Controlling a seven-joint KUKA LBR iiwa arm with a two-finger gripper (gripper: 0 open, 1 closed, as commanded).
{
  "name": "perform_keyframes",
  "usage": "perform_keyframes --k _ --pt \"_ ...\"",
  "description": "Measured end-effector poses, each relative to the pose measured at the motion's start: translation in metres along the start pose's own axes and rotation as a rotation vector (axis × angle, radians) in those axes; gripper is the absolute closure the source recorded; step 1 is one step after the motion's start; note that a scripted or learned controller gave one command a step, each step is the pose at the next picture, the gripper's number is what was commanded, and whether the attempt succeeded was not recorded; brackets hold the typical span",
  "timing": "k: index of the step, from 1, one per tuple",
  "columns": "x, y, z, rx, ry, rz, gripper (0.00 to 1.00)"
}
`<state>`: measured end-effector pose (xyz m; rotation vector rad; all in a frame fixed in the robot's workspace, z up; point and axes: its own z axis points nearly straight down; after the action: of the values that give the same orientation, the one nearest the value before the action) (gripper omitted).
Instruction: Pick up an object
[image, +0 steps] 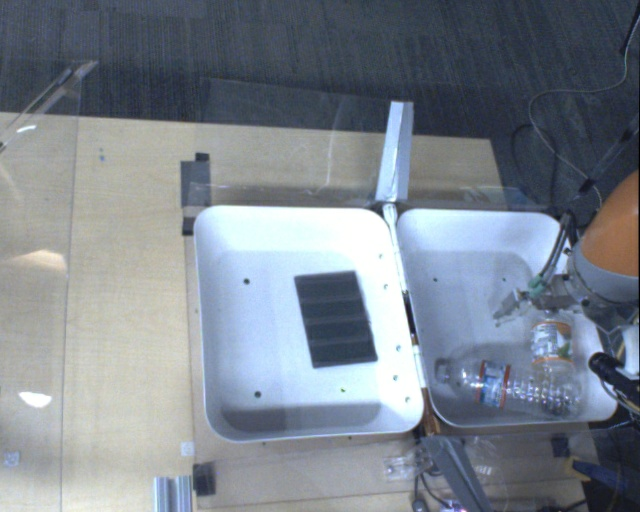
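Observation:
My gripper (512, 303) hangs over the middle of the right bin (450, 250), at the end of the grey arm with the orange band (612, 238) that reaches in from the right. Just below and right of it is a small clear bottle (551, 343) with an orange label. A larger clear plastic bottle (500, 385) with a blue and red label lies on its side along the bin's front wall. Nothing shows held in the gripper. In the left bin (225, 300) a black ridged slab (335, 318) lies flat near the middle.
A metal post (394, 155) stands behind the seam between the two bins. Cables (575, 120) trail at the back right, and clamps and wires (450, 470) sit below the right bin's front edge. Bare wooden bench (100, 300) stretches to the left.

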<state>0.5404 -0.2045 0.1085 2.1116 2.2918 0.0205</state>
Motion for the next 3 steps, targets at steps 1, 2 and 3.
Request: perform_keyframes --k 1,2,3 --pt "-0.002 0.012 0.020 0.017 0.007 -0.020 0.00" --pt "-0.001 0.016 0.008 0.010 0.007 -0.021 1.00" --pt "-0.001 0.016 0.008 0.010 0.007 -0.021 0.00"
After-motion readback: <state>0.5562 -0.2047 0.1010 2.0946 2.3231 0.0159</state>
